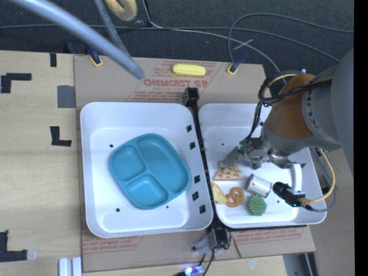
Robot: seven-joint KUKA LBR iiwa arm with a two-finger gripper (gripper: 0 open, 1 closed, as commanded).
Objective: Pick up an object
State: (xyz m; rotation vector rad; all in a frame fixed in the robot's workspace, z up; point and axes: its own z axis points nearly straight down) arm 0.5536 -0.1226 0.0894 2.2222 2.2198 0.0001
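Note:
The right bin (215,122) holds several small objects along its front left. A triangular pizza-slice toy (229,173) lies just below my gripper (234,156). A small white and silver cylinder (259,185) rests on its side to the right of the slice. In front of these are a brown pretzel (234,196), a green broccoli-like piece (257,206) and a yellowish piece (218,193) against the left wall. My gripper hangs low over the left middle of this bin, right above the slice, with nothing visibly held. The arm's orange band (290,117) is behind it.
The left bin (95,125) holds a blue divided plate (149,170). A yellow corn cob (188,70) lies on the cardboard behind the bins. A black divider (195,148) separates the bins. Cables (299,200) trail over the right bin's right side.

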